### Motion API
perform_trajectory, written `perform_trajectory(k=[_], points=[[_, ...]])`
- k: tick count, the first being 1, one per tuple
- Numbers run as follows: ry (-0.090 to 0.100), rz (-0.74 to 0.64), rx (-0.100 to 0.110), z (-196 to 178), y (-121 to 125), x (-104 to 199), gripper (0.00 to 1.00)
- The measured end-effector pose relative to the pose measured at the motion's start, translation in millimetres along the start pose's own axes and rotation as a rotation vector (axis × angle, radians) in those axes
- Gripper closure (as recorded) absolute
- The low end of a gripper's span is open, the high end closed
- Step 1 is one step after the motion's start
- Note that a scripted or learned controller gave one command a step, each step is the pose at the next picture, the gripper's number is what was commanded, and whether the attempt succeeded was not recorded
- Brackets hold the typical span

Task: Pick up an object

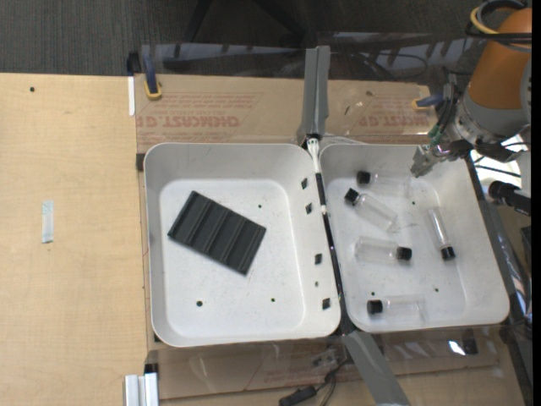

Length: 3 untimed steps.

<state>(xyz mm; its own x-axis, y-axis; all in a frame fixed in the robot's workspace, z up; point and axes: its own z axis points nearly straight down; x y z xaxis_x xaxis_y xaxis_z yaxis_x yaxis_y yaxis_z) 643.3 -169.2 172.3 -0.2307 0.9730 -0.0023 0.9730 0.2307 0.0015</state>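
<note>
A dark ribbed rectangular block (217, 232) lies flat and slantwise in the left bin (161, 252). The right bin (486, 299) holds several clear vials with black caps: one (368, 206) near its left wall, one (440, 232) toward the right, one (382, 250) in the middle and one (397, 309) at the front. A small black cap (363, 177) sits near the back. My gripper (421, 162) hangs over the back right part of the right bin, above and right of the vials, with nothing visibly in it.
The grey arm with its orange band (500, 62) comes in from the upper right. A grey divider (317, 91) runs between the bins, over brown cardboard (220, 117). A wooden bench top (68, 227) lies to the left.
</note>
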Motion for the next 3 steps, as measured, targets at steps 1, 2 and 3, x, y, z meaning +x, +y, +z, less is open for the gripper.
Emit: perform_trajectory(k=[1,2,3], points=[[0.000,0.000,0.000,0,0,0,0.00],[0.005,-0.001,0.003,67,-36,-44,0.00],[0.003,-0.001,0.001,57,-36,-45,1.00]])
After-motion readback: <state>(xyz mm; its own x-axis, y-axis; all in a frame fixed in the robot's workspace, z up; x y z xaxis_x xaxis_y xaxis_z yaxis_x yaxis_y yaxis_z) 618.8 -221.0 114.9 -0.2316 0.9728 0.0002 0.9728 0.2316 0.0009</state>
